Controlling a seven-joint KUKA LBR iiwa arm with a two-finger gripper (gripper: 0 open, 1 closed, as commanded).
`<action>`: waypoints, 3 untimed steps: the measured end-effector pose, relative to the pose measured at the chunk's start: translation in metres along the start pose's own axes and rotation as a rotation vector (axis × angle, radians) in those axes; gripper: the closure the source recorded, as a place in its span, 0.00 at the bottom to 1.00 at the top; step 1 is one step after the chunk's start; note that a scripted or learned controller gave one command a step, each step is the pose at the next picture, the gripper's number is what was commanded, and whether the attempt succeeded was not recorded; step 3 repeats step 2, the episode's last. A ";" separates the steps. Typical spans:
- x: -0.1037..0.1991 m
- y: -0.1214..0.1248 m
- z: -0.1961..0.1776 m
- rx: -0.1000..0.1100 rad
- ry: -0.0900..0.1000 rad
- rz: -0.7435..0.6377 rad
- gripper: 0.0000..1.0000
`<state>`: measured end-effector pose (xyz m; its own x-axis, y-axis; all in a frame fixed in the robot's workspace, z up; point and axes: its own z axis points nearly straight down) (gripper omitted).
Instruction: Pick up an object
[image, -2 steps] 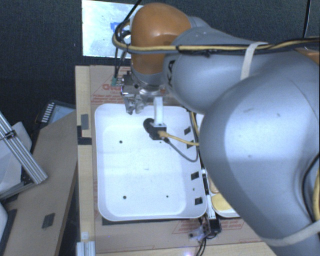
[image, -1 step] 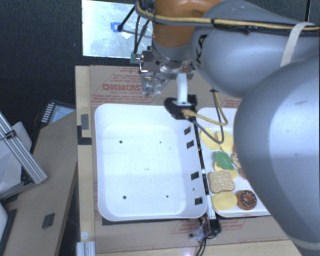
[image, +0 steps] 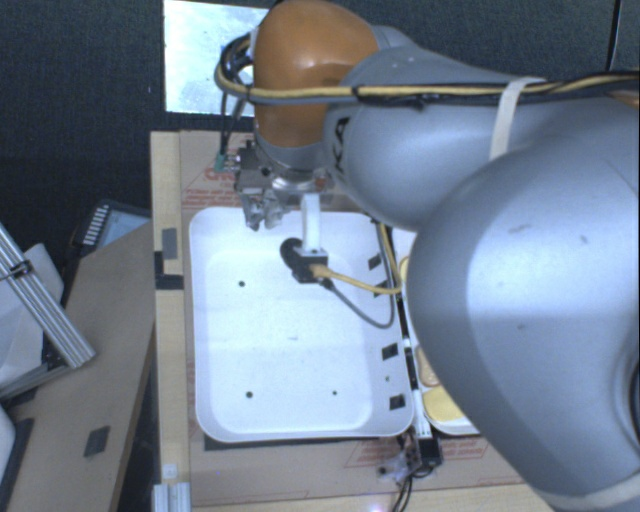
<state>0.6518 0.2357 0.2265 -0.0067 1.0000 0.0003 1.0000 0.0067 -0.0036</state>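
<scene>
While the gripper (image: 285, 215) is hung over the far edge of the left bin (image: 290, 345), its grip cannot be told.

The bin (image: 290, 380) is white with a few small dark dots. Above it the arm (image: 500, 220) is grey with an orange band (image: 305, 60); yellow cable (image: 355, 285) crosses the bin.

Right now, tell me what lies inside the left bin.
The left bin shows a bare white floor with small dark dots. The gripper hangs over its far edge. The arm covers its right rim and the neighbouring bin.
</scene>
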 end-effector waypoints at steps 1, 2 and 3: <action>-0.001 0.017 -0.080 -0.010 0.002 0.001 1.00; -0.001 0.017 -0.086 -0.006 0.000 -0.002 1.00; -0.001 0.017 -0.086 -0.006 0.000 -0.002 1.00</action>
